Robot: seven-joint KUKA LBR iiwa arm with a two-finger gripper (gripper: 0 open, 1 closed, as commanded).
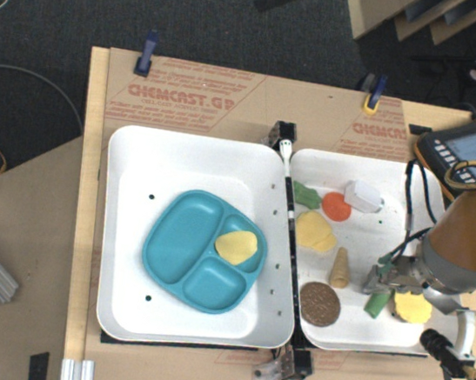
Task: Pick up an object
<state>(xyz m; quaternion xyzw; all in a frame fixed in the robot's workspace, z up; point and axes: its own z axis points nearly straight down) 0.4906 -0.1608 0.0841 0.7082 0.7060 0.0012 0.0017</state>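
The left bin (121, 212) holds a blue divided plate (179, 247) near its middle. A pale yellow chip-like piece (236, 246) lies in the plate's compartment at about three o'clock.

Across the divider, the right bin (349, 336) carries the loose items. At about ten o'clock in it lies a small green piece (306, 196), and just beside that, toward three o'clock, an orange disc (336, 207). A white block (364, 195) sits touching or nearly touching the disc at its one o'clock. Below the green piece rests a yellow lump (313, 232). Toward six o'clock from that lump lies a brown round cookie (319, 303), and a tan cone (340, 268) stands just above the cookie at its one o'clock.

Farther right, the gripper (388, 280) hangs low over the bin at roughly four o'clock, the grey arm with its orange band (471, 231) rising behind it. Whether it is spread or pressed together I cannot tell. A green stick (375, 303) lies just under it, and a yellow piece (413, 309) sits immediately at the stick's three o'clock; contact between gripper and stick is unclear.
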